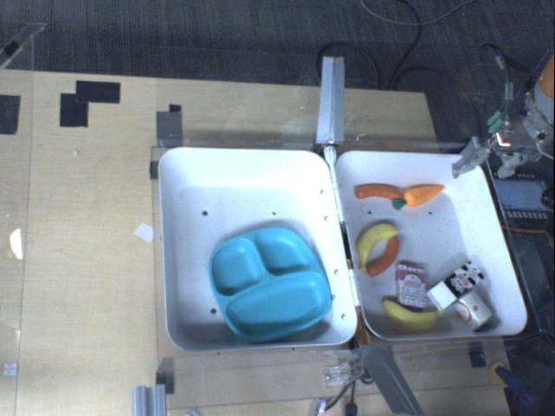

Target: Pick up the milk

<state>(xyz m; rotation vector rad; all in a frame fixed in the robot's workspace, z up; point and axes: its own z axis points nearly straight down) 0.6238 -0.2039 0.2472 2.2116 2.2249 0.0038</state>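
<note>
White plastic bins sit side by side on the wooden bench. The milk carton, white with black patches, lies at the near right of the right bin, beside a small cup and near a maroon packet and a banana. Further back lie a second banana with a sausage and a carrot. The left bin holds a blue divided tray. The gripper hangs over the far right rim, well apart from the milk; how far its pincer is spread I cannot tell.
</note>
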